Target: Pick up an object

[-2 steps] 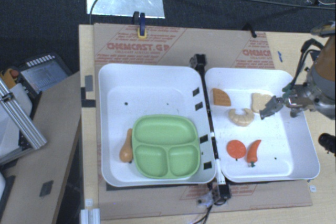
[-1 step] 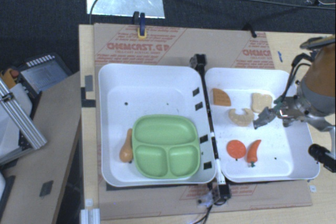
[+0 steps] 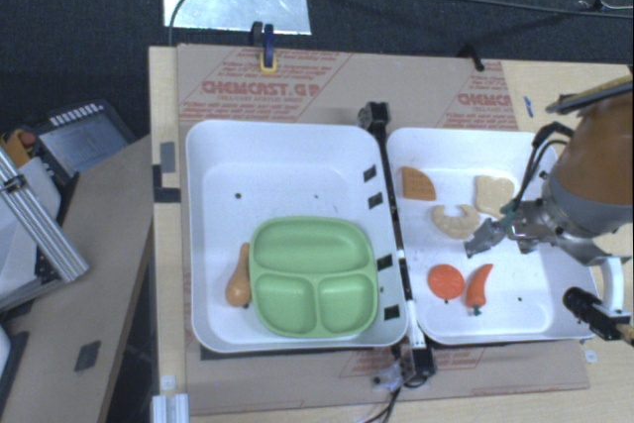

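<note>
Just below the gripper [image 3: 485, 240], whose opening I cannot tell, the red pepper [image 3: 477, 285] lies near-upright beside the tomato [image 3: 446, 281].

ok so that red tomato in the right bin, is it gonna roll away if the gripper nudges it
Probably, yes. The tomato looks round and smooth, so a sideways nudge could send it rolling across the flat floor of the right bin. The red pepper lies close beside it and might stop it on that side. It looks like toy food, so likely light and stiff.
</note>
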`<act>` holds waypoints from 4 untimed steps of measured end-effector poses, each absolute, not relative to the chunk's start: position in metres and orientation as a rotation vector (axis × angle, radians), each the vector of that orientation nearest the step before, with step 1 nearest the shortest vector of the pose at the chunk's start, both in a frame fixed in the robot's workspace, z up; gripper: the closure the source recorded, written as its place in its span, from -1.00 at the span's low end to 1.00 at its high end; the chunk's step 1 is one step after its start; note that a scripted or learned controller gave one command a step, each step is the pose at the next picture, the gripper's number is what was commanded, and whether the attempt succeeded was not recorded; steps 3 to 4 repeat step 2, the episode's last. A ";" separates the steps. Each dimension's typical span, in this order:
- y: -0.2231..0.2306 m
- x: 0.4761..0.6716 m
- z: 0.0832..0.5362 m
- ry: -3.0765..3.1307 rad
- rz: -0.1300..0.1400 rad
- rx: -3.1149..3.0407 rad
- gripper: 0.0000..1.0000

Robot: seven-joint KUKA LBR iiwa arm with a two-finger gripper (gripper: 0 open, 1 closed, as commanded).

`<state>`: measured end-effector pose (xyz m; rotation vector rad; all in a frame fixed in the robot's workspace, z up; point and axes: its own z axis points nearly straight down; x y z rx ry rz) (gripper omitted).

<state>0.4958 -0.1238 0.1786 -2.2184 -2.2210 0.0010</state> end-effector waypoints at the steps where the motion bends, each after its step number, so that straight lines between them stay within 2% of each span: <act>1: -0.126 0.487 0.120 -2.219 0.004 -2.218 -1.00; 2: -0.127 0.489 0.133 -2.224 -0.001 -2.221 1.00; 4: -0.127 0.489 0.133 -2.224 -0.001 -2.221 1.00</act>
